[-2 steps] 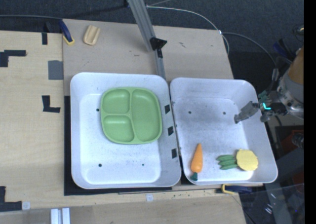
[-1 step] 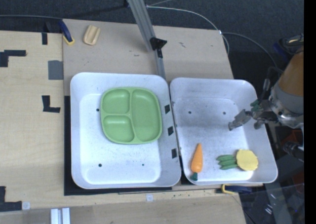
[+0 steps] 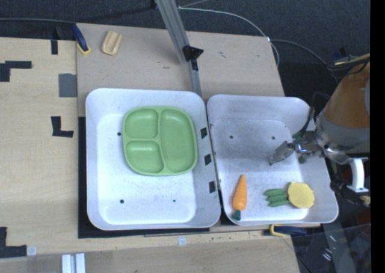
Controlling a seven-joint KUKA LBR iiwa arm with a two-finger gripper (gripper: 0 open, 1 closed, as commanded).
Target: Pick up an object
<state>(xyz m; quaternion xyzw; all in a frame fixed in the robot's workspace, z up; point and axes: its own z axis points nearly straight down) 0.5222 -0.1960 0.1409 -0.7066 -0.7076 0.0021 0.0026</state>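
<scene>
Reaching in from the right, the grey two-finger gripper point(image 3: 280, 156) hangs over the right-hand shallow white bin point(image 3: 252, 109), its dark fingers slanting down and to the left above the bin's bare, speckled floor; nothing lies between them, but whether they are spread or closed I cannot tell at this slant. Behind it the grey arm with its orange band point(image 3: 352, 106) fills the bin's right side. Toward the near rim of that bin lies a small orange toy carrot point(image 3: 240, 192), smooth and tapered, its long axis nearly upright in the view, with the pointed tip toward the far side and a green stub at the near end. Just to its right, well apart from the gripper, rests a yellow rounded toy piece point(image 3: 301, 195) touching a bunch of short green leaves or pods point(image 3: 277, 196), whose long axis runs left to right. The left-hand shallow white bin point(image 3: 99, 145) holds a pale green plastic divided plate point(image 3: 160, 140), a rounded square with three compartments, lying flat. Both bins sit on a brown bench point(image 3: 144, 67), where a small tan block point(image 3: 111, 42) lies near the far left corner.
</scene>
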